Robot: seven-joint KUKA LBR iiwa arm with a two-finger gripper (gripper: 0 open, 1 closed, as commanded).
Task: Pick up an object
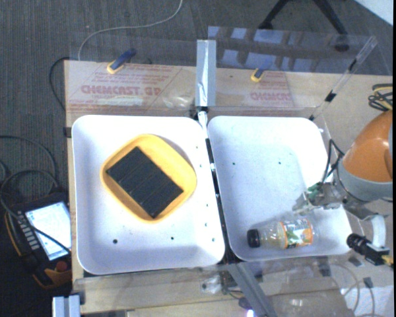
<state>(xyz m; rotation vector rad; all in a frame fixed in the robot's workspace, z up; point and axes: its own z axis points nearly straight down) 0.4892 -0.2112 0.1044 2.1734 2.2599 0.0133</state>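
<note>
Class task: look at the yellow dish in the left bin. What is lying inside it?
A dark, ribbed square pad lies flat inside the yellow dish, tilted like a diamond and covering most of its floor. What lies under the pad is hidden. The dish sits in the left bin.

At the frame's right edge you see the arm (376, 160): a rounded orange band above a grey wrist, ending in a small metallic hand (315, 197).
</note>
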